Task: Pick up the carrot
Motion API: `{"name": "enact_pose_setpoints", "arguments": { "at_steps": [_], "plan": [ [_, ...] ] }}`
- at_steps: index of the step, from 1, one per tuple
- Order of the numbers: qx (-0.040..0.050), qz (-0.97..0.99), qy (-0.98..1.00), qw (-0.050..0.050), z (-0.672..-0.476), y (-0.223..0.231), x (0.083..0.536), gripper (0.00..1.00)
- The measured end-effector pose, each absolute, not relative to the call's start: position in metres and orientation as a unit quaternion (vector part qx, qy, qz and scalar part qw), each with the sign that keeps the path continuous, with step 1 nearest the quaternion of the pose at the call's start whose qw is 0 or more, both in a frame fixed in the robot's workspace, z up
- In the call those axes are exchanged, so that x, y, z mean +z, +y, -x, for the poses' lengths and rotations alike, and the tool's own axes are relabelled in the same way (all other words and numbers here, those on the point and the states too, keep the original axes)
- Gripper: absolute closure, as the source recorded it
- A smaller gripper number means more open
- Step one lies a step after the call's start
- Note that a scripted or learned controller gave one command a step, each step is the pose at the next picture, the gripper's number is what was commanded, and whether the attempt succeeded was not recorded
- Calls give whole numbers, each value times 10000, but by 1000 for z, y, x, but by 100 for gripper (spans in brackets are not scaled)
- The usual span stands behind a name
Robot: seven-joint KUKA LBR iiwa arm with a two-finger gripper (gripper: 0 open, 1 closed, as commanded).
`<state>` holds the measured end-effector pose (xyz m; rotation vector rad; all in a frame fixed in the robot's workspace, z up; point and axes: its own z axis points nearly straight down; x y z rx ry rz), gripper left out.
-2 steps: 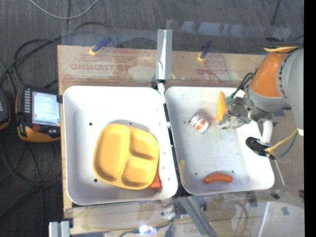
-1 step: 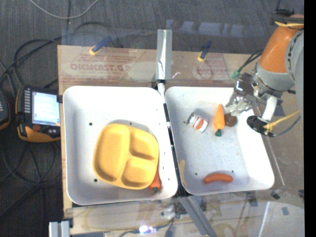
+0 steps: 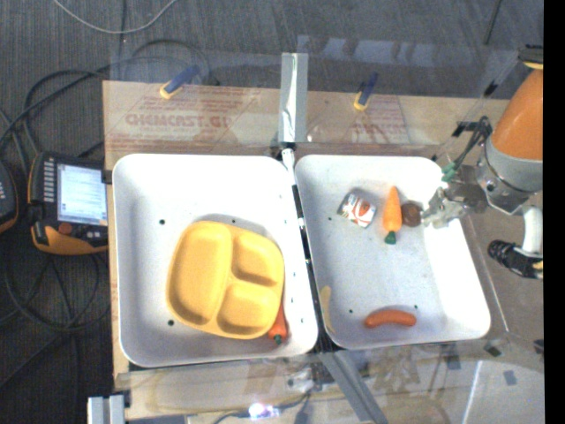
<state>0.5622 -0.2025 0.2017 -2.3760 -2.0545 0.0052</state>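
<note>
We count two white bins side by side on the bench. At nine o'clock, outside the bins, lies one handheld pendant (image 3: 71, 203) with a lit screen, its orange casing partly cut off by cables.

The left bin (image 3: 141, 193) holds one yellow divided tray (image 3: 228, 278), tilted, with three compartments. At the tray's five o'clock corner we see one small orange thing with a green tip (image 3: 278, 329); most of it is hidden under the tray, so we cannot tell what it is.

The right bin (image 3: 441, 281) holds four loose things. Toward its twelve o'clock side we count one small can (image 3: 357, 209) with red and white on it, lying tipped; its label is too blurred to read. Just beside it, at its three o'clock, lies the one carrot (image 3: 392, 212), pointing from twelve to six with a green end at six. One small brown ball (image 3: 411, 214) touches or nearly touches the carrot's three o'clock side. At the bin's six o'clock lies one orange sausage (image 3: 390, 319), well apart from the rest.

The gripper (image 3: 439, 212) sits at the right bin's three o'clock rim, just beside the brown ball. Its fingers are too small and blurred; we cannot tell whether they are spread or closed. Nothing visible lies between them. The arm (image 3: 519, 140) is cut off at the right edge.
</note>
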Motion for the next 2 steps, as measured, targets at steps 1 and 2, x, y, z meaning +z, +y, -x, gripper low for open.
{"name": "enact_pose_setpoints", "arguments": {
  "at_steps": [1, 2],
  "plan": [
    [16, 8102, -5862, 20, -510, -135, 190, 100],
    [23, 8098, -5866, 34, -510, -134, 198, 100]
  ]
}}
